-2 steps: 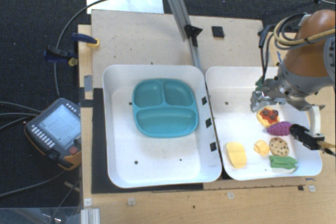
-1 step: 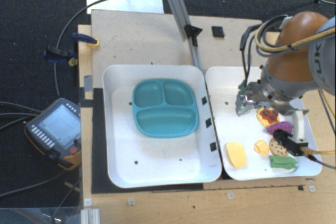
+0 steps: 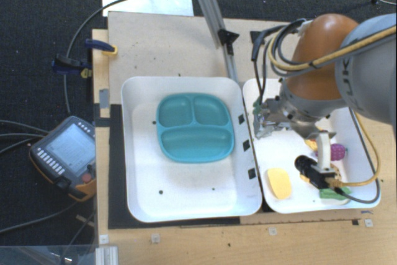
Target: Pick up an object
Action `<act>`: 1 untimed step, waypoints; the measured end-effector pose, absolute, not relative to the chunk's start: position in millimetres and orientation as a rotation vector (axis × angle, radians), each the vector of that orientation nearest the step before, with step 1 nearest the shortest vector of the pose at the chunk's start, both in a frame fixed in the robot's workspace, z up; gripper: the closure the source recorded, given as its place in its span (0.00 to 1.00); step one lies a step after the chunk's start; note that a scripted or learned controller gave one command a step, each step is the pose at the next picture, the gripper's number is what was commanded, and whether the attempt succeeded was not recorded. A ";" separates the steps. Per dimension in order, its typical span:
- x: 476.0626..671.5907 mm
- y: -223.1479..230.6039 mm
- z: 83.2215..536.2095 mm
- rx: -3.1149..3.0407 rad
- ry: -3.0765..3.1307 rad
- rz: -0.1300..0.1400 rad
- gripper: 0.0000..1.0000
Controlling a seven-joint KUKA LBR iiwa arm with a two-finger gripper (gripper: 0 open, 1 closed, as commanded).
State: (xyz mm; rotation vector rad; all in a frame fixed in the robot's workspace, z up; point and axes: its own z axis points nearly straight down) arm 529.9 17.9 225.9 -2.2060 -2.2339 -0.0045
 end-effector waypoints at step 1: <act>512.2 63.7 219.5 -2.210 -2.230 0.000 1.00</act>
